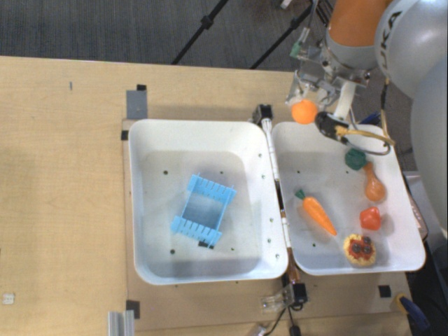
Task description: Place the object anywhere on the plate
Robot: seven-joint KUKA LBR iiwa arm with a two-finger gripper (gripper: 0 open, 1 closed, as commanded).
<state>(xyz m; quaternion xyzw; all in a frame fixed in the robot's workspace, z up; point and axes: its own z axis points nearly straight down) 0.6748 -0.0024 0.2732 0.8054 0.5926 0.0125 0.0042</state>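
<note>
Gripper (313, 103) hangs above the back edge of the right bin (414, 247), squeezing an orange ball (304, 112). Next job: carry it left and lower it onto the blue plate (203, 211) in the left bin (150, 135).

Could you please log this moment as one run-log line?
gripper: over right bin's top edge | orange ball: at gripper | blue rack: left bin

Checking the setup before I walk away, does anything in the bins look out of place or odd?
One thing: the blue rack in the left bin sits skewed to the bin's walls. An orange ball sits at the gripper, above the right bin's far rim; whether it is gripped is unclear.
</note>
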